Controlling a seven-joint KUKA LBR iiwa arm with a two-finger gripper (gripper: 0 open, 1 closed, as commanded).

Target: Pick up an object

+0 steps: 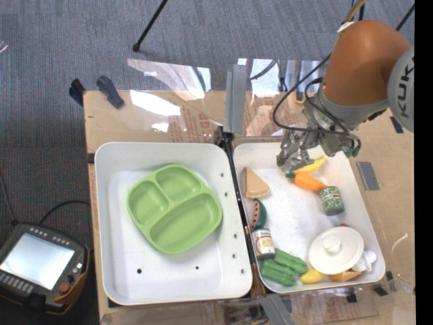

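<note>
Low in the right bin's (360,202) far corner, the claw (295,156) is blurred and partly hidden by cables, so I cannot tell its state. Just beside it lie a yellow piece (315,163) and an orange carrot (309,181); beyond those stands a green can (331,200). Further off, a white lidded pot (336,250) hides part of something yellow.

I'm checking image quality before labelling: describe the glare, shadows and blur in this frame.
Camera view: strong glare on the clear sheet behind the bins; even, soft light with faint shadows around the green plate; the gripper is slightly blurred and cluttered by cables, so its fingers are hard to read; bin contents are sharp.
</note>
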